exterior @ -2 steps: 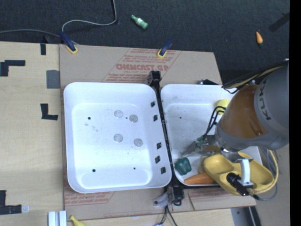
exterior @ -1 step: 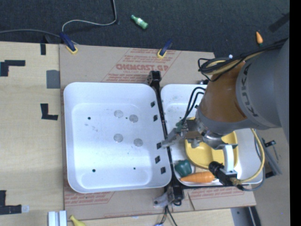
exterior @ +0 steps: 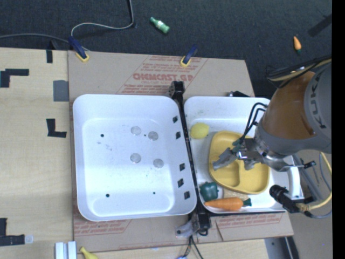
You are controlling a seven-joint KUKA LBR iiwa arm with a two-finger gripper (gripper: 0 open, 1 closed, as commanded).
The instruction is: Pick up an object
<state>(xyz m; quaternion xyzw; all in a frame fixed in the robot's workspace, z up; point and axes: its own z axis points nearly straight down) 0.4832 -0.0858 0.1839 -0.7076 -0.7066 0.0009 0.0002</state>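
Note:
The right bin (exterior: 226, 104) holds a yellow dish (exterior: 242, 179), a small yellow ball (exterior: 199, 130) by its left wall, a dark green object (exterior: 209, 190) and an orange carrot (exterior: 224, 203) along the front edge. My gripper (exterior: 235, 162) hangs over the middle of the yellow dish. Its fingers are spread open, one pointing left toward the dish's left rim, and nothing sits between them. The arm's grey and orange body covers the right side of that bin.
The left bin (exterior: 81, 144) shows a white floor with a few grey spots. A black divider clip strip (exterior: 183, 150) runs between the bins. Cardboard lies under both, with cables and a small green item (exterior: 160, 25) on the dark floor behind.

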